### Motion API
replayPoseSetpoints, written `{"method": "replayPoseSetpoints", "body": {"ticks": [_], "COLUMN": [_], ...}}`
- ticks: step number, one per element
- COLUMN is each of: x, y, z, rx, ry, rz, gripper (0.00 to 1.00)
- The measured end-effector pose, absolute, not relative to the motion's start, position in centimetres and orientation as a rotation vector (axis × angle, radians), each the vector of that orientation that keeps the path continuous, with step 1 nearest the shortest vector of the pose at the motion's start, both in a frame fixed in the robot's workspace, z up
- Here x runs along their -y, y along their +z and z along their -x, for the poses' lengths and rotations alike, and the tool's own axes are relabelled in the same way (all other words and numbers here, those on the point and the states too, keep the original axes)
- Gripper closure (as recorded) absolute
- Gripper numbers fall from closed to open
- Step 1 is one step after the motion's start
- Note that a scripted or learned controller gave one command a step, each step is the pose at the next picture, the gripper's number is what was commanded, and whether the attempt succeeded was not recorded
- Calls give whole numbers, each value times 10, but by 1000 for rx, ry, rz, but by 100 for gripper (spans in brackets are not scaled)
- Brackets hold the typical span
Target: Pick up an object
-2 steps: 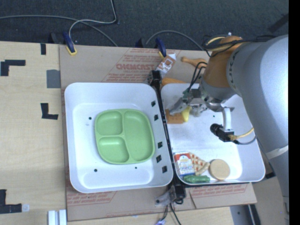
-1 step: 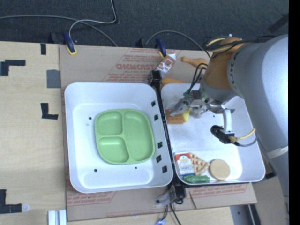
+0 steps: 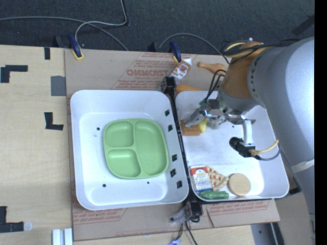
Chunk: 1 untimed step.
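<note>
My gripper (image 3: 195, 119) hangs low over the upper left part of the right bin (image 3: 273, 180), just above a small orange-brown block (image 3: 191, 131) with a yellow piece (image 3: 203, 127) beside it. Both lie against the bin's left wall. Along the bin's front edge lie a red and white packet (image 3: 201, 176), a toy pizza slice (image 3: 218, 179), a green pod (image 3: 214, 194) and a round tan disc (image 3: 239, 184). The grey arm (image 3: 286, 80) covers the bin's right side.
The left bin (image 3: 87, 111) holds a green divided plate (image 3: 136, 148). A black divider (image 3: 176, 137) runs between the bins. Behind the right bin lie a small packet (image 3: 180, 69) and orange items (image 3: 187, 88). A black cable end (image 3: 240, 146) hangs from the wrist.
</note>
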State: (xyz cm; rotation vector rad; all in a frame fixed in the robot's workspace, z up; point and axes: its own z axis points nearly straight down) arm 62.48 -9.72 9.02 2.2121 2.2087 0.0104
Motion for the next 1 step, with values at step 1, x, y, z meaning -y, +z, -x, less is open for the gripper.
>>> {"method": "replayPoseSetpoints", "body": {"ticks": [1], "x": [97], "y": [89], "z": [-636], "rx": [-2219], "ry": [4], "rz": [-2217], "gripper": [0]}}
